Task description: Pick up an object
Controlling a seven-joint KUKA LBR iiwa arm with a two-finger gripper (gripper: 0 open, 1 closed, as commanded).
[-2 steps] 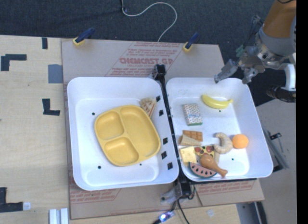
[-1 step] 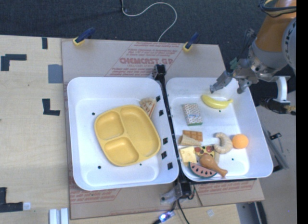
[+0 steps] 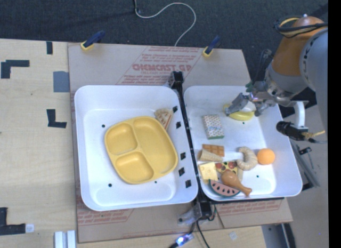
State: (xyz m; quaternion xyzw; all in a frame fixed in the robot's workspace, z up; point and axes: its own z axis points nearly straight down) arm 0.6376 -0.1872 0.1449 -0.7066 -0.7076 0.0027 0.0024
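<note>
The claw sits low over the far part of the right bin, right at a yellow banana that lies against the bin floor. Its grey fingers reach toward the banana's upper edge, but whether they are spread or closed on it cannot be told from this slant; nothing shows the fruit lifted.

To do this pick well, the claw should straddle the banana across its narrow width, not along its curve, and settle low enough that both fingers get past the rounded top before closing. The rise should be straight and slow, since a curved, smooth toy is likely to twist out.

Just nearer lies a small pale packet, close enough to be nudged if the claw drifts. Farther toward the front are a cracker, a curled pastry, an orange, a drumstick and a watermelon slice, all crowded together. The left bin holds a yellow divided tray; both bins rest on the desk.
</note>
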